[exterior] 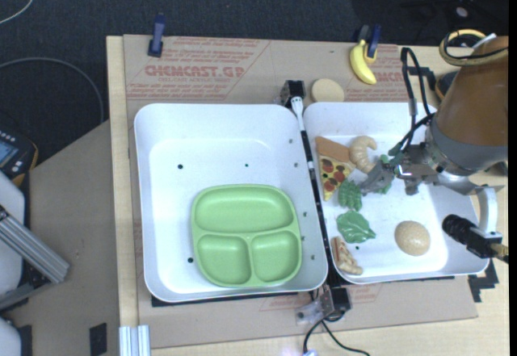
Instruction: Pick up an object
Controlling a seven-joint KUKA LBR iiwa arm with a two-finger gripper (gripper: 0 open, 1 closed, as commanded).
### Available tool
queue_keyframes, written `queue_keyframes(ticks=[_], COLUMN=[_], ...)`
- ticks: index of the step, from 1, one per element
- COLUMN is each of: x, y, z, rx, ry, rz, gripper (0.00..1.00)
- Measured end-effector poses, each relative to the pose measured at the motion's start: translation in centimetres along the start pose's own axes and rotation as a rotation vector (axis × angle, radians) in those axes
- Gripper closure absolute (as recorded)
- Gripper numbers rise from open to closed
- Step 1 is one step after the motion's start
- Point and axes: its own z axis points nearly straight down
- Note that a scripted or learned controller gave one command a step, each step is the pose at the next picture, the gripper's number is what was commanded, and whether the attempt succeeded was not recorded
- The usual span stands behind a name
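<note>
Closest to the lens, a small black clip (335,300) sits at the front edge of the bench (121,185), just below the seam between the two bins. Farthest left, the left bin (161,136) holds a green divided plate (246,233), lying flat toward the bin's near side. At the bench's far edge, a blue clamp (156,35) stands above this bin. Across the seam, the right bin (452,265) holds the loose toy foods. A pizza slice (332,165) lies against its left wall, and a smaller tan wedge (347,257) rests in the near left corner. Just right of the pizza slice are two green leafy pieces, the upper one (350,195) near the bin's middle and the lower one (355,227) nearer the camera. A pale croissant (362,151) lies just beyond them, beside the pizza slice. The gripper (378,179) is low in this bin, its tip just beside the upper leafy piece and below the croissant; I cannot tell whether it is spread or closed, and nothing is seen held in it. A round tan roll (413,237) lies apart, nearer the front. Outside the bin, a tan disc (327,90) and a yellow banana (363,64) rest on the bench. The arm (472,120) fills the right side.
</note>
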Motion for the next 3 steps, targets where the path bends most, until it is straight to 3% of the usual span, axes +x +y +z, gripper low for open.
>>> queue_keyframes(ticks=[1, 2, 3], x=[0.0, 4.7, 10.8], y=[0.1, -3.1, -3.2], z=[-1.1, -10.9, -12.3], rx=[-0.003, -0.011, -0.005], ry=[-0.001, 0.0, 0.001], rz=[0.0, -0.006, -0.008], gripper=[1.0, 1.0, 1.0])
